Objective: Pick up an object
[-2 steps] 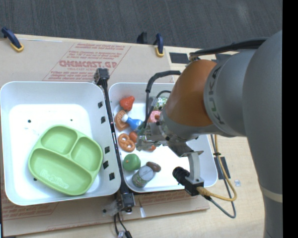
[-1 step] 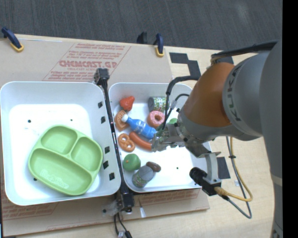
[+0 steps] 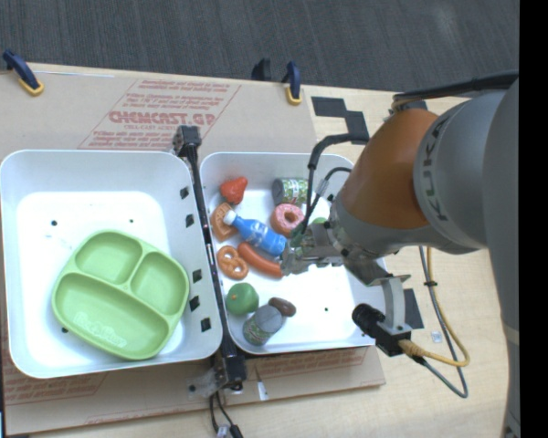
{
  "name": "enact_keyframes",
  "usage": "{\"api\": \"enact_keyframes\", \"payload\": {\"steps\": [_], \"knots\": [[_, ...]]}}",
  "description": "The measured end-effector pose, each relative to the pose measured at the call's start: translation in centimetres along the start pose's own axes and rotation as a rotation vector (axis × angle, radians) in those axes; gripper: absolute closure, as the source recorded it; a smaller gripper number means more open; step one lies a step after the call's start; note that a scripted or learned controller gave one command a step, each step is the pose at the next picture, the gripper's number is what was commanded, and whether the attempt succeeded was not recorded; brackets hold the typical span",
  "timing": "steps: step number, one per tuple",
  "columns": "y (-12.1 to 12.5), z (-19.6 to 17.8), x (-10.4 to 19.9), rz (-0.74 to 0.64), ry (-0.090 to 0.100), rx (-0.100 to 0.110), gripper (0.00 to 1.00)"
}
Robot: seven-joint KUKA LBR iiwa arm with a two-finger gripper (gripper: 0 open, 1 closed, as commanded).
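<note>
Bottle (image 3: pixel 259 234) lies just left of the gripper (image 3: pixel 295 255), long axis slanting far-left to near-right; its grip state I cannot tell.

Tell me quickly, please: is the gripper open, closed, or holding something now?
Gripper: cannot be told. It sits low in the right bin, beside the bottle and the carrot; the arm hides it.

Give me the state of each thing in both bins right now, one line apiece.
Green tray: flat in left bin, compartments bare.
Blue bottle: lying on its side, right bin.
Green can: lying on its side.
Pink donut: lying flat.
Tool: low beside the bottle.
</note>
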State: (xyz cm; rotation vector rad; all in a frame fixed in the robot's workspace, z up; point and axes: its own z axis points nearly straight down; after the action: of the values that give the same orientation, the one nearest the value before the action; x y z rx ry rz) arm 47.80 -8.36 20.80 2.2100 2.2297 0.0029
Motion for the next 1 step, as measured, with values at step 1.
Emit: {"api": "enact_keyframes", "payload": {"steps": [1], "knots": [[5.27,-5.95,-6.10,0.005,-0.001,0.001,1.00]]}}
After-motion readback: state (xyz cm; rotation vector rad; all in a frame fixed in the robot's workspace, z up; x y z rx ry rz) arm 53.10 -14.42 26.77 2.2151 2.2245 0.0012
